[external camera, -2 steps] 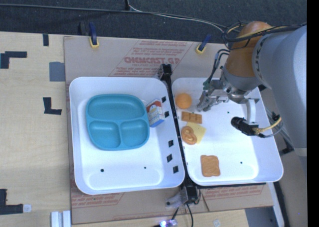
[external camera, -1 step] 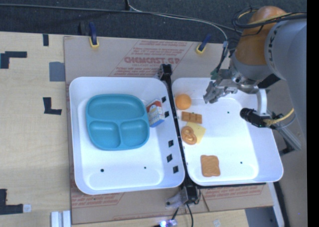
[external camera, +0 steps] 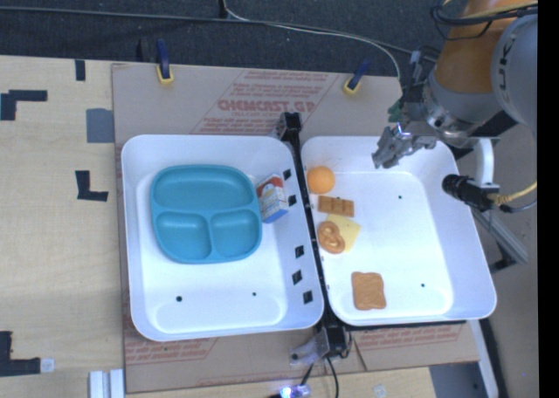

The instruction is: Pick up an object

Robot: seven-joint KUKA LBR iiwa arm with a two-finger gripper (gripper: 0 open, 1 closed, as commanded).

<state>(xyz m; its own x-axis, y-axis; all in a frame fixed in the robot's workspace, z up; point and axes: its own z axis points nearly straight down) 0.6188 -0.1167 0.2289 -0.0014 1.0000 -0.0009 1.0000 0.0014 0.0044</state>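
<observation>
Gripper (external camera: 390, 150) over right bin (external camera: 437, 239), apparently empty; fingertips indistinct.

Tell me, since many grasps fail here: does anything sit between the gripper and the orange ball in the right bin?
Nothing visible does. The gripper hangs over the right bin at its far edge, and bare white floor lies between it and the orange ball. The cracker lies nearer the camera, off that line.

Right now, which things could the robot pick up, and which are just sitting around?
For the job:
gripper, over the right bin's back edge
orange ball
brown cracker
pretzel
toast slice
small carton, in the left bin

Just lying about:
blue divided plate
yellow clamps
black cable
</observation>
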